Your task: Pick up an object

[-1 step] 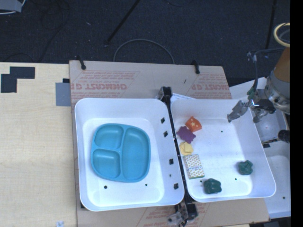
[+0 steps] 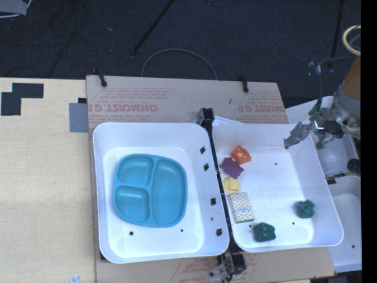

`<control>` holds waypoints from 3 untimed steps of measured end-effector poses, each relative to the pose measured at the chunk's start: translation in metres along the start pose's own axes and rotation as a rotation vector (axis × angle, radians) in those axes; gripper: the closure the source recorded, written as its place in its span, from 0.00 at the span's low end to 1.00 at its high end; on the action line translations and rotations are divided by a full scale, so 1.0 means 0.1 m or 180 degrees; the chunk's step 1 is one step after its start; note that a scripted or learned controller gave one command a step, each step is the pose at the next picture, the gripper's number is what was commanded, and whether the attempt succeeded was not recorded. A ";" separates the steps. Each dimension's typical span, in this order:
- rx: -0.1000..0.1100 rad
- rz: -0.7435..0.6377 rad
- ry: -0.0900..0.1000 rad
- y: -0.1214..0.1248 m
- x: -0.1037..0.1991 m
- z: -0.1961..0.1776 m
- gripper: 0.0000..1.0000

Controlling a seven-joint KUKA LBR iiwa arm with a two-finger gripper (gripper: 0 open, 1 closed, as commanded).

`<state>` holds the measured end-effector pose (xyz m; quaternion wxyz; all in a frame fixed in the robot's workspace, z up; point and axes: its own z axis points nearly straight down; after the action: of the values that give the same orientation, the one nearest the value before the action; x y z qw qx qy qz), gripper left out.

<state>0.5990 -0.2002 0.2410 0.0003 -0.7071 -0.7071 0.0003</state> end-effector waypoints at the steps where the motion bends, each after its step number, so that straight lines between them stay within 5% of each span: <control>1: 0.0013 0.0001 0.0003 0.00 -0.08 0.47 0.00; 3: 0.0015 0.0001 0.0006 -0.10 -0.08 1.56 0.00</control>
<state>0.5887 -0.2085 0.0846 0.0026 -0.7072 -0.7070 0.0013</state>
